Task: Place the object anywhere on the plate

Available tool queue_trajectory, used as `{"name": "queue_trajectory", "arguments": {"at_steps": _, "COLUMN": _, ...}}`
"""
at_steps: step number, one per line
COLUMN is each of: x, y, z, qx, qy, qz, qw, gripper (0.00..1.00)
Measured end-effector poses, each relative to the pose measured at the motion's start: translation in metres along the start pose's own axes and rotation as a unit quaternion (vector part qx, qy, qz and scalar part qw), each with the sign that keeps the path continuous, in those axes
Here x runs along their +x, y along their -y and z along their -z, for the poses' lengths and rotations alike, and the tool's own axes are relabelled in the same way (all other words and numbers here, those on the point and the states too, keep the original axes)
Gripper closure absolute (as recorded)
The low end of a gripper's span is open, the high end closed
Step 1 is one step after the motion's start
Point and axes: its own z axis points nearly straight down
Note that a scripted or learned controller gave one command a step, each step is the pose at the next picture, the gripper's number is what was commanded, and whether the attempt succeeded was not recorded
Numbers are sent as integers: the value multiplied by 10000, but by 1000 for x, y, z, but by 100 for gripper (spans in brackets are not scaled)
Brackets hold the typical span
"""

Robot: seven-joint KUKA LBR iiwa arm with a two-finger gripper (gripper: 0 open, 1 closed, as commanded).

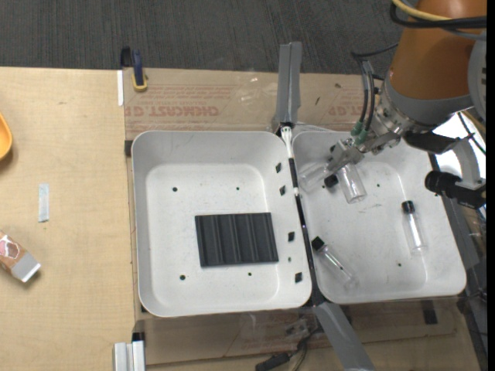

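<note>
While the arm reached in from the right, the scene stood as follows.

Arm: grey with an orange band (437, 10), it hung over the far right corner of the right bin (433, 284).

Tool: the tool (340, 157) sat low over the far left part of the right bin; whether it was spread or pressed together could not be told.

Vial at the tool: a clear vial (352, 185) lay just below the tool tip, touching or nearly touching it. Its long axis ran from the tool toward the near edge of the bin, slightly tilted, with a dark cap (330, 181) just beside it on the tool's left.

Second vial: another clear vial (412, 224) lay to the right of the tool and nearer the viewer, black cap pointing back toward the far side, body running toward the near edge.

Third vial: a third (329, 257) lay well nearer than the tool, by the bin's left wall, black cap at its far-left end, long axis on a diagonal.

Plate: the dark ribbed plate (236, 238) lay in the left bin (155, 284), well to the left of the tool.

Tabletop: the tabletop (62, 130) spread further left of the bins.
</note>
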Motion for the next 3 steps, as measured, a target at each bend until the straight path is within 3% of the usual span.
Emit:
{"name": "queue_trajectory", "arguments": {"at_steps": 1, "x": 90, "y": 35, "z": -32, "qx": 8, "qy": -3, "qz": 277, "qw": 9996, "gripper": 100}}
{"name": "queue_trajectory", "arguments": {"at_steps": 2, "x": 150, "y": 24, "z": -83, "qx": 13, "qy": -3, "qz": 1078, "qw": 9942, "gripper": 100}}
{"name": "queue_trajectory", "arguments": {"at_steps": 3, "x": 206, "y": -1, "z": -34, "qx": -4, "qy": 4, "qz": 1880, "qw": 9822, "gripper": 100}}
